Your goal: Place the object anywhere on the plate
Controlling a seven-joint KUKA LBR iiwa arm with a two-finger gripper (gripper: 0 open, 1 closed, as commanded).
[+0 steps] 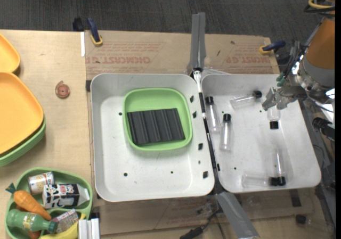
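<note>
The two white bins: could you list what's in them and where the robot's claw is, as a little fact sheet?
left bin: holds a green plate with a dark ribbed slab lying on it
right bin: holds several clear vials with black caps, scattered; one near the middle, one near the front edge
gripper: over the right bin's far right part, a black-capped vial just below it
grip: cannot tell if anything is held
plate contents from the task: no vial on the plate yet
</note>
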